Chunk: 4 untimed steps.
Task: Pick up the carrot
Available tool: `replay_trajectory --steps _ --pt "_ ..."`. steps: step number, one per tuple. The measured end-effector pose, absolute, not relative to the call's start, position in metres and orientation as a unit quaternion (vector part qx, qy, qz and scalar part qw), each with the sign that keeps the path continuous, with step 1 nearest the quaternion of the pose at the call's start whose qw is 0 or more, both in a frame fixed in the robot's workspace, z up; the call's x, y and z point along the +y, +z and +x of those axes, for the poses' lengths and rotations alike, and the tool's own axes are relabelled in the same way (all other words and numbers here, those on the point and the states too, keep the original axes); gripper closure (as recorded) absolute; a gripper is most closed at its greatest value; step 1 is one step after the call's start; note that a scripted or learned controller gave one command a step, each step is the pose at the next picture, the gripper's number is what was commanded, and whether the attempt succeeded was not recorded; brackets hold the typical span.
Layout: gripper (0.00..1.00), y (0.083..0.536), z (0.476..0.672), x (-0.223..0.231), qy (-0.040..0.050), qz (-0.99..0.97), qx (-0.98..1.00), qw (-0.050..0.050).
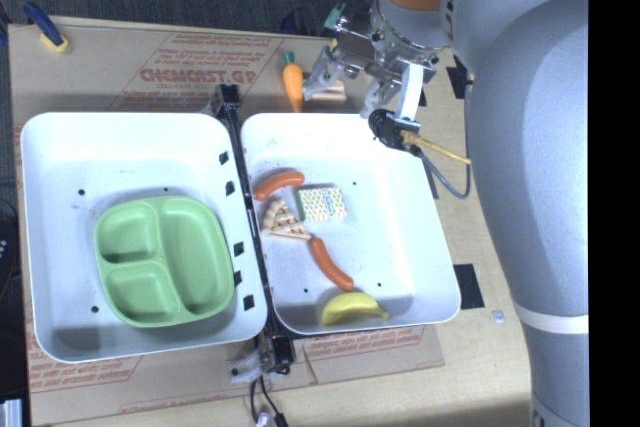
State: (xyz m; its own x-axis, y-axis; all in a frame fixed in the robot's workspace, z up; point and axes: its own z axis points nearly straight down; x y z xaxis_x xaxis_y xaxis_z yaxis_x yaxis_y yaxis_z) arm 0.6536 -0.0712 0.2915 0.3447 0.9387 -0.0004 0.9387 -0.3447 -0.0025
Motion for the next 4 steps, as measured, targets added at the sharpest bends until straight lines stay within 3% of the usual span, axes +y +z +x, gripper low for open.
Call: replay_trajectory --steps 1,2,3,4 --pt "0.0 0.225 0.656 -0.073 0.0035 -0.962 -0.273 0.003" --pt "0.0 0.107 0.641 -0.106 0.0033 -0.977 -0.213 0.002" --pt "1.0 0.118 0.641 -0.104 0.0045 -0.976 -0.217 0.005" --pt "1.0 0.192 0.637 -0.032 0.0019 -0.992 -0.124 0.001"
